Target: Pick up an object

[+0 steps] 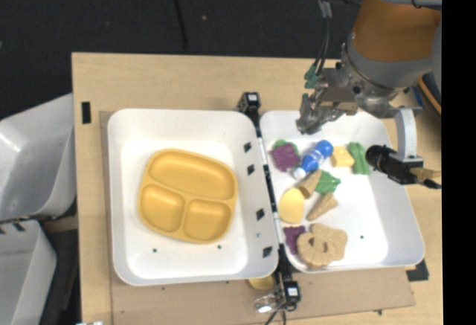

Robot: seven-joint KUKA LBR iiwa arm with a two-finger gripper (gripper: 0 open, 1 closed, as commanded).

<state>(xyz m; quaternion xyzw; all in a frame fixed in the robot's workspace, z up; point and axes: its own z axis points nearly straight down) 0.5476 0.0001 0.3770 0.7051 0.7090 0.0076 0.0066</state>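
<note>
The grey arm with its orange band hangs over the far edge of the right bin [387, 238], and its gripper [311, 121] sits low above that bin's far left corner; whether it is open or closed I cannot tell from this slant, and nothing shows between its tips. Well off to the gripper's left, the left bin [126, 242] carries a yellow divided plate [187, 195]. The pickable things lie just below and in front of the gripper: a tan face-shaped cookie [323, 244] farthest from it, a yellow egg-like piece [291, 205], a purple cluster [284, 155] nearest, a green piece [359, 157], and a small blue-and-white bottle [315, 155] just beside the purple one. The crowding is the difficulty, I judge: the purple cluster looks the shortest reach, but a descent there should centre well so the bottle is not nudged, and keep off the bin wall.
</note>
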